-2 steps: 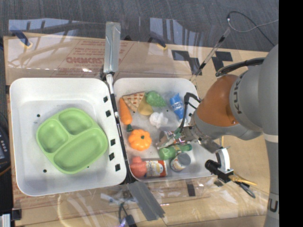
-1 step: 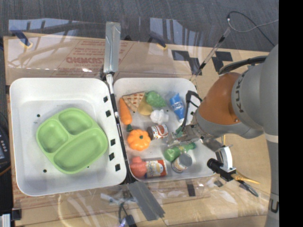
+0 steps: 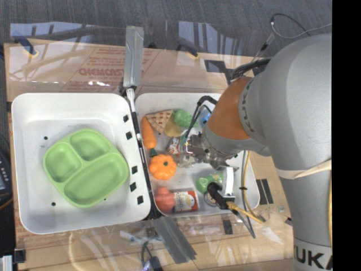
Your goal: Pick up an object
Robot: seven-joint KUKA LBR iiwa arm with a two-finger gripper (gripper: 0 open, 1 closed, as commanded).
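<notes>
Objects to pick: a pile of toy food lies in the right bin [image 3: 252,192], under the arm.
Camera view, right bin: it sits on the right side of the bench, just beside the left bin [image 3: 22,151].
Toy pumpkin [image 3: 162,166]: small and orange with a green stem, near the middle of the right bin, close to the wall between the two bins.
Toy carrot [image 3: 148,133]: long and orange, lying just above the pumpkin along that same wall.
Waffle piece [image 3: 159,119]: a tan wedge with a criss-cross pattern, at the top of the right bin, beside the carrot.
Green lump [image 3: 181,117]: a round green toy just right of the waffle piece.
Bottle [image 3: 179,200]: it lies on its side at the bottom of the right bin, pinkish red with a white label.
Small green toy [image 3: 206,182]: it sits right of the pumpkin, near the arm's wrist.
Gripper [image 3: 186,147]: it is low in the right bin, among the toys, just right of the pumpkin. I cannot tell how it is set or if it has anything.
Arm [image 3: 293,106]: big and grey with an orange band [image 3: 231,114], it comes in from the right and covers much of the right bin.
Camera view, left bin: a light green plate [image 3: 86,166] with three parts lies in it, flat, near the middle.
Bench: brown cardboard [image 3: 84,66] lies behind both bins.
</notes>
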